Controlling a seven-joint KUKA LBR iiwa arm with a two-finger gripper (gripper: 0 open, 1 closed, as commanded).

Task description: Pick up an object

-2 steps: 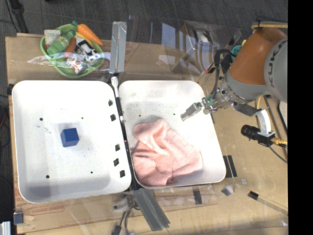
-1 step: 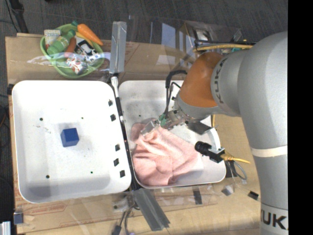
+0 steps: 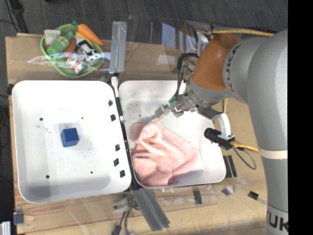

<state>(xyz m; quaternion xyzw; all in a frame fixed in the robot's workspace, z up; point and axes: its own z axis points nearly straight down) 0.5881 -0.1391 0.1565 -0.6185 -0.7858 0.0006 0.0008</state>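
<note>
1. Pink cloth (image 3: 164, 153), crumpled and soft-looking, lies in the right-hand bin (image 3: 146, 89) and covers most of its lower half.
2. The hand (image 3: 159, 112) hangs over the same bin, just above the upper edge of the cloth, with its thin fingers pointing toward the left.
3. Whether the hand is open or closed I cannot tell; the fingertips are small and blurred, and nothing is seen between them.
4. The grey arm (image 3: 259, 67) reaches in from the right, its orange band (image 3: 212, 62) sitting above the wrist.
5. A blue cube (image 3: 70, 136) rests alone in the left-hand bin (image 3: 29, 97), well apart from the hand.
6. The two white bins stand side by side on the brown worktop (image 3: 146, 50), touching along their inner edges.
7. A green bowl (image 3: 63, 70) stands on the worktop just beyond the left bin, holding mixed small things, among them an orange carrot-shaped piece (image 3: 88, 33).
</note>
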